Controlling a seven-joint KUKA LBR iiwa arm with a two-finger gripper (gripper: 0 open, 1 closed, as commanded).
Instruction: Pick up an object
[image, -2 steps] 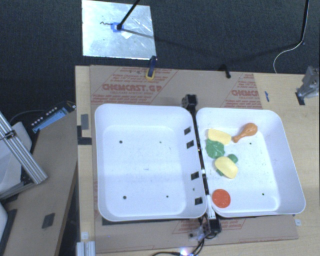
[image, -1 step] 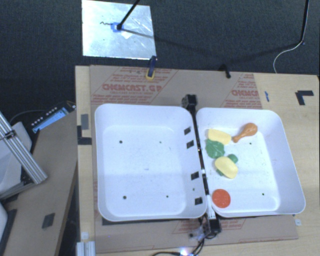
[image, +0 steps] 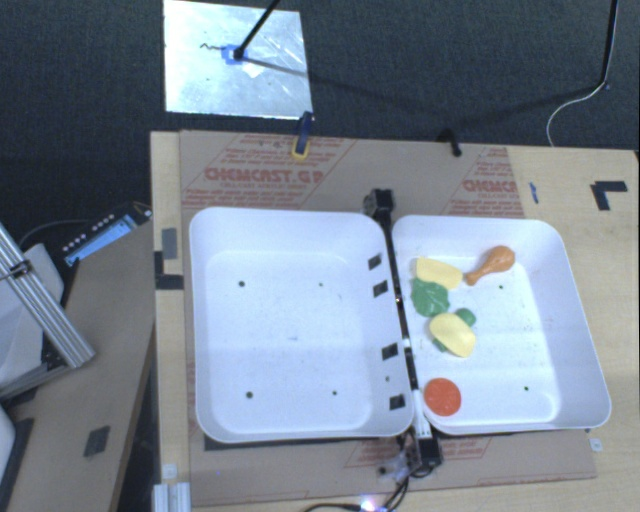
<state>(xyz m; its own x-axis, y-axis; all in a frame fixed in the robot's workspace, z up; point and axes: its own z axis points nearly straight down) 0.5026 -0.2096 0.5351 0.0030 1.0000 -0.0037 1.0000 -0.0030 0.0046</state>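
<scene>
Objects for picking all lie on the floor of the right bin (image: 540, 400), beside the left bin (image: 290, 330). They are a green piece (image: 430, 298), a yellow piece (image: 438, 272), an orange disc (image: 442, 397), a yellow-green lump (image: 454, 335), and what may be a toy drumstick (image: 490, 264). None is lifted, so the whole pick is left. Whether the gripper is apart or together cannot be told.

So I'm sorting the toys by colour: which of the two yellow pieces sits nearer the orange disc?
The lower yellow piece, in the right bin beside the small green bit; the other yellow piece lies farther up, by the drumstick.
</scene>
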